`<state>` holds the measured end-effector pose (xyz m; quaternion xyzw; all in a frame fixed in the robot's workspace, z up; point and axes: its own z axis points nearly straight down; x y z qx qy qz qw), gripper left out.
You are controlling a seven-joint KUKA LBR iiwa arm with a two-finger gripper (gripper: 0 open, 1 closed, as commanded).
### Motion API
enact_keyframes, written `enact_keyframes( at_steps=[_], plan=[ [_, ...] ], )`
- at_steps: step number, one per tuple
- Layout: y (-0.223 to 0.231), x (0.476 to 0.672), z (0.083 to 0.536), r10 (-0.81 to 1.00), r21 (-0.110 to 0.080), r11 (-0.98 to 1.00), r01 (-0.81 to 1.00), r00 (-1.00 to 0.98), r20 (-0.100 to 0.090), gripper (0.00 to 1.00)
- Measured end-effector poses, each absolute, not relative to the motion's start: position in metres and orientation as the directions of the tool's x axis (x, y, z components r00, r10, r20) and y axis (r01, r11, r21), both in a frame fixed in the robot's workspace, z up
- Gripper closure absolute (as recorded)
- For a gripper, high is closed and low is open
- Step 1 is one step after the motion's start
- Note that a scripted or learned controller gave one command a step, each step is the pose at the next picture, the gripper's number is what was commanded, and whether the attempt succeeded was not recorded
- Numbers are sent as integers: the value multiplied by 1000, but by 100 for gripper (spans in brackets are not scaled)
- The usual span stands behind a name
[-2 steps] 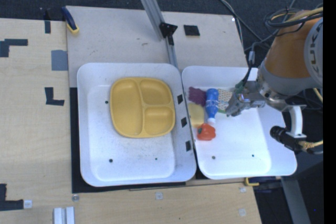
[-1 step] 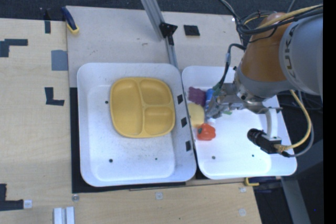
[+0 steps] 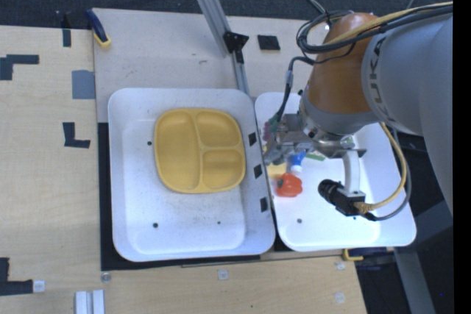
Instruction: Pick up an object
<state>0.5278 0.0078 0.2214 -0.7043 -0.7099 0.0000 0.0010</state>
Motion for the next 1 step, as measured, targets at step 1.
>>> enact_keyframes(
  at_steps=[1],
  plan=[
    [68, 539, 216, 1000, -2, 9, 1000, -9, 2, 100]
  ],
)
